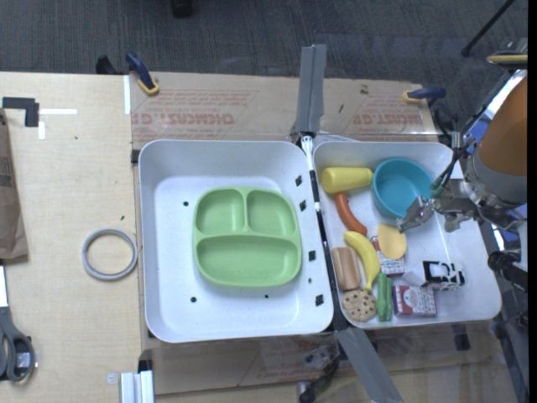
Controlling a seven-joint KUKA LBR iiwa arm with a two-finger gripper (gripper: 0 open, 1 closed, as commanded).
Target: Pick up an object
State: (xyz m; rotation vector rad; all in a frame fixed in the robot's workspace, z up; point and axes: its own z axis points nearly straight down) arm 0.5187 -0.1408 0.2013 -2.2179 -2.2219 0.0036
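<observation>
The right bin [470,309] holds several toy foods: a yellow cylinder [346,177], a blue bowl [399,183], an orange carrot-like piece [351,212], a banana [363,257], a pale yellow round piece [391,243], a brown wafer [345,268], a cookie [359,306], a green stick [383,296], a red and white carton [415,300] and a black and white toy [442,274]. My gripper [415,216] hangs low over the right bin, at the bowl's front right rim and just above the yellow round piece. Nothing shows held in it.
The left bin [164,225] carries a green divided plate [247,238]. On the bench to the left lie a grey tape ring [110,253], scissors [15,355] and a brown bag [8,191]. Clamps [144,75] grip the cardboard behind the bins.
</observation>
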